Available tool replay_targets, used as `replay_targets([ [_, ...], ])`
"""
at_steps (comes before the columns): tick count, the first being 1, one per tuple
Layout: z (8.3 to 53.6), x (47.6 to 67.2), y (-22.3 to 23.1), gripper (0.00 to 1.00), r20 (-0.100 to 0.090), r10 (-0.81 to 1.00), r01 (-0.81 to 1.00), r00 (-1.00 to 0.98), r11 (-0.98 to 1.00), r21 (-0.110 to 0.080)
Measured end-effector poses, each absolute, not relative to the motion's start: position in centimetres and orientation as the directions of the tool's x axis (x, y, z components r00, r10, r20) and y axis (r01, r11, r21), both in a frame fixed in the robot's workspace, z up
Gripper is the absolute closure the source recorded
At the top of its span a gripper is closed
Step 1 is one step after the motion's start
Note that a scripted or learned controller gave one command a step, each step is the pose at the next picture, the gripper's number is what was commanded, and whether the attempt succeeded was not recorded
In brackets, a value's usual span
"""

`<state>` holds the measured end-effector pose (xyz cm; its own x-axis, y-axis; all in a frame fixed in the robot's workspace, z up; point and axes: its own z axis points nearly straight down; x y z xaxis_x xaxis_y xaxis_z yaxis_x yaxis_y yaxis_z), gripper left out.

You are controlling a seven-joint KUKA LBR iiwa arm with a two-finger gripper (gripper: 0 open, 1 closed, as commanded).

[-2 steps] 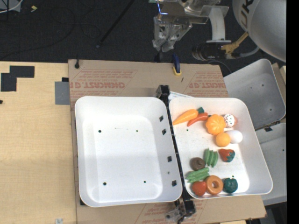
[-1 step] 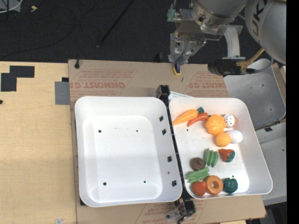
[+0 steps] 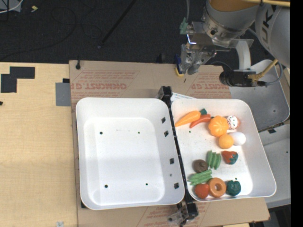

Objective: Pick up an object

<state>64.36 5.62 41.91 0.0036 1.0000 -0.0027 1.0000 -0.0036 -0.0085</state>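
**End effector high above the bins, toys all in the right bin**

The arm (image 3: 236,6) comes in from the upper right, grey with an orange band near the top. The end effector (image 3: 191,66) hangs over the brown cardboard sheet (image 3: 118,82) behind the bins, well apart from every toy. Cannot tell how it stands, too small and cluttered at the tip. Nothing visible in its grasp.

The left bin (image 3: 124,152) is white and shallow, with small dark dots on its floor. The right bin (image 3: 258,174) sits just beside it, a black clip strip (image 3: 171,141) running between the two.

All toys lie in the right bin:
- carrot (image 3: 187,117) near the back left corner, touching a red chili (image 3: 201,120) with a green stem
- orange pumpkin (image 3: 218,126) just right of the chili
- small white figure with a face (image 3: 232,122) beside the pumpkin
- orange ball (image 3: 226,141) touching a white egg (image 3: 239,138)
- strawberry-like red piece (image 3: 230,157) below them
- brown lump (image 3: 200,165) beside a green bean pod (image 3: 214,160)
- second green pod (image 3: 200,177) lower down
- tomato (image 3: 202,190), donut (image 3: 217,187) and dark green piece (image 3: 233,187) in a row along the front edge

The worktop (image 3: 33,150) is light wood to the left, with dark patches near the back.
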Motion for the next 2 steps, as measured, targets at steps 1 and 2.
replay_targets([
  [1,54.5,64.4,8.5,1.0,0.001,1.0,1.0,-0.004,0.004,0.009],
  [2,48.3,64.4,2.8,1.0,-0.003,1.0,1.0,0.005,-0.005,-0.011],
])
